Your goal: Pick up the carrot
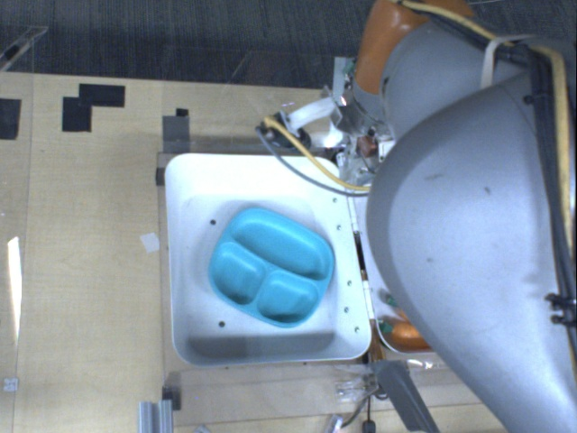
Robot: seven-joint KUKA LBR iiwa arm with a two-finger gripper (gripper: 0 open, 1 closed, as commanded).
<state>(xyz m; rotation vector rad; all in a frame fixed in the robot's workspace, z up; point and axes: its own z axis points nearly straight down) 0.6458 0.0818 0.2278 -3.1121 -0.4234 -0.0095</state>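
Risk lay in blind aim: the carrot (407, 335), an orange sliver right of the blue tray (270, 266), sat mostly hidden under the arm (469, 233), and whether the gripper (353, 142) above the tray was gaping could not be told.

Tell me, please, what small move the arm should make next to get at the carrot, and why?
Probably shift the end effector toward the near end of the right bin before descending. An orange thing, likely the carrot, peeks out there under the arm's grey body, while the end effector sits at the far end by the bins' divider. The blue tray in the left bin plays no part.
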